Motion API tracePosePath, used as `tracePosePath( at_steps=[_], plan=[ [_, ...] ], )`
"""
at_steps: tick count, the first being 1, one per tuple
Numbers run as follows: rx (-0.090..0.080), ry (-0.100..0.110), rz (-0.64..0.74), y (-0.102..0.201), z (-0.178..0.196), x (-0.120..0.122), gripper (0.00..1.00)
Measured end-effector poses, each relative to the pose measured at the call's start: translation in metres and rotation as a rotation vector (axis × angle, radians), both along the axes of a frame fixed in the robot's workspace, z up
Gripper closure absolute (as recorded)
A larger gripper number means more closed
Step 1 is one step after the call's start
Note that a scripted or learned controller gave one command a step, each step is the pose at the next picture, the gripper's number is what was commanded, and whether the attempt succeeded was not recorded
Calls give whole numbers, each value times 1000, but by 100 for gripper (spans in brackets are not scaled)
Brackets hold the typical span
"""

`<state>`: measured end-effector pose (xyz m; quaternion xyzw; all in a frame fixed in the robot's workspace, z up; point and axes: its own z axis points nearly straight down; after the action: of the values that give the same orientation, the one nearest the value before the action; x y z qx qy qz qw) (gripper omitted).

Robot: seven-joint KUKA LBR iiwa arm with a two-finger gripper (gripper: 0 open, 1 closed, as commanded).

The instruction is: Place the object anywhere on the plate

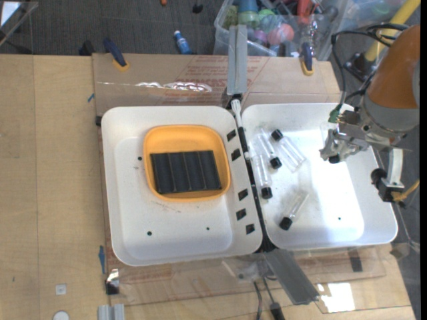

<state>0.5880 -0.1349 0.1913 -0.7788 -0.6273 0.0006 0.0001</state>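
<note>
An orange plate [155,144] lies in the left white bin [127,239], and a black ridged block [185,171] rests flat on it. Several clear tubes with black caps lie in the right bin [373,229]: one pair [283,149] near the back left, one tube [262,173] along the divider, and one [292,211] lower down. My gripper [332,153] hangs low over the right bin's back right part, to the right of the tubes and apart from them. I see nothing clearly between its tips.
A black clip strip [240,179] runs along the divider between the bins. A clear box of coloured toys [287,9] stands behind the bench. Cables [353,45] loop near the arm at the right.
</note>
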Motion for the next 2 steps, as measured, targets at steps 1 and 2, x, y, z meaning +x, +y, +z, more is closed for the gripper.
tracePosePath(
  at_steps=[1, 2],
  plan=[
    [0, -3, 182, 23, 4, 36, 100],
    [0, -3, 295, 46, 2, 58, 100]
  ],
)
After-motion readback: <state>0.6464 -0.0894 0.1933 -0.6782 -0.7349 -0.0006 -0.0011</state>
